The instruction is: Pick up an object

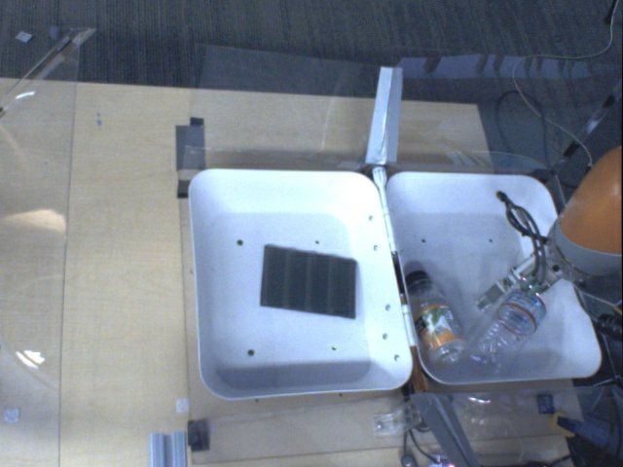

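Observation:
Two bottles lie in the right bin (450, 212). A small bottle (435, 325) with a black cap and an orange label rests against the bin's left wall. A clear, crumpled plastic bottle (507, 327) lies to its right, near the front. My gripper (515, 284) is low in this bin, right at the upper end of the clear bottle and seemingly touching it. Its metal parts blend with the clear plastic. The arm's orange band (594, 212) is at the right edge.
The left bin (209, 261) holds a flat, dark ribbed pad (309, 281) in its middle. A grey upright post (384, 115) stands behind the seam between the bins. Black cables (519, 217) hang by the wrist over the right bin's back corner.

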Robot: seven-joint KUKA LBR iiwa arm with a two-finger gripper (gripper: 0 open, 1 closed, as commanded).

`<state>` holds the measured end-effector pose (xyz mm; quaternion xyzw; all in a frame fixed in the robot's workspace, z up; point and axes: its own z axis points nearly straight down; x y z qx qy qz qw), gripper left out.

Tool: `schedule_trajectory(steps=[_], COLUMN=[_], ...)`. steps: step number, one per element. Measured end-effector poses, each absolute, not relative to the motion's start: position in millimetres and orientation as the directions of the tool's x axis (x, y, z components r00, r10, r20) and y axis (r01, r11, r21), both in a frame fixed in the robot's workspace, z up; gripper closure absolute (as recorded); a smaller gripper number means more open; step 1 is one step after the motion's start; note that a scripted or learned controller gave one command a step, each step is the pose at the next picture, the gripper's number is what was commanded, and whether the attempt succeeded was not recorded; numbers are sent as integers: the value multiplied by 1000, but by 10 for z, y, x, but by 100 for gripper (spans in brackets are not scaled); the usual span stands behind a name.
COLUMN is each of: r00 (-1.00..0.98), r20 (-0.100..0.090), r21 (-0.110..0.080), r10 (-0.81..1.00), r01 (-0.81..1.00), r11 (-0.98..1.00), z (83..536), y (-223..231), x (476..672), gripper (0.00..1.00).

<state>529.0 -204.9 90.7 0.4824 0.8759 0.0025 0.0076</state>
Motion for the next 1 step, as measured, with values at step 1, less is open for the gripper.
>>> schedule_trajectory(steps=[1], r00=[-534], r20=[-16], r21=[19], r10=[845], r01=[845], r11=[534], z=[1037], y=[-2039], x=[5328], gripper=[100])
